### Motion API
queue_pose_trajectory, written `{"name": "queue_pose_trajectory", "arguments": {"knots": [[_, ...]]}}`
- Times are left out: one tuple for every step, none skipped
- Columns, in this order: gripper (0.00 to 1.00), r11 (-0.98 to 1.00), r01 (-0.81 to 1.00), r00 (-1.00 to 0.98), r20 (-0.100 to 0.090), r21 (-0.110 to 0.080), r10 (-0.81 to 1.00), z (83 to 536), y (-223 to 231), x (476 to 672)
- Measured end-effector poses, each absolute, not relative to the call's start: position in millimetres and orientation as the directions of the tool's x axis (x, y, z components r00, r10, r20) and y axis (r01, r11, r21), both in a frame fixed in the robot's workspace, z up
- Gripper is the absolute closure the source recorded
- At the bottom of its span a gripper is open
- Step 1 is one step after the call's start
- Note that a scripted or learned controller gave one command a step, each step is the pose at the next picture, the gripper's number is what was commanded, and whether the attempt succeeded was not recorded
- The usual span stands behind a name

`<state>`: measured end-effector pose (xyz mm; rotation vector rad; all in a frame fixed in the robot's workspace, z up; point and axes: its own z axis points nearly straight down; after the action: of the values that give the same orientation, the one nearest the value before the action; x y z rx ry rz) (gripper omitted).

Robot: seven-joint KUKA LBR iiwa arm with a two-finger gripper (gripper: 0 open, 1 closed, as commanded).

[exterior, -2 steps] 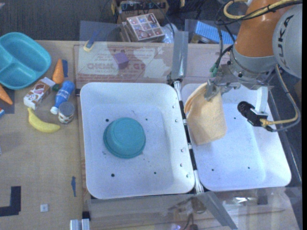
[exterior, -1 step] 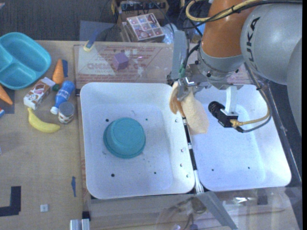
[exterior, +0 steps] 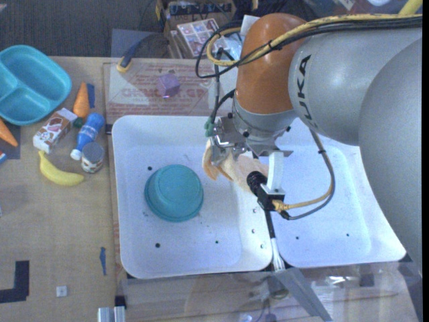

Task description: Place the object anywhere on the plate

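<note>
Directly under the gripper, a tan object sits beside the teal plate.

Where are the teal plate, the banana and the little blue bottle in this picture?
teal plate [exterior: 173, 192]: camera view, the middle of its raised top.
banana [exterior: 59, 173]: camera view, the middle of its yellow curve.
blue bottle [exterior: 89, 133]: camera view, the blue body below the white cap.

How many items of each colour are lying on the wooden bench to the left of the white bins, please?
Blue or teal: 2, divided tray, bottle
Orange: 2, carrot, piece at the edge
Yellow: 1, banana
White and red: 1, small carton
Dark: 1, can
Total: 7
</note>
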<state>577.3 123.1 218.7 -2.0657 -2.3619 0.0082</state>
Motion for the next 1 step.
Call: {"name": "queue_pose_trajectory", "arguments": {"knots": [[1.0,0.181,0.983,-0.181,-0.001,-0.007,0.983,191.7,208.1,559.6]]}}
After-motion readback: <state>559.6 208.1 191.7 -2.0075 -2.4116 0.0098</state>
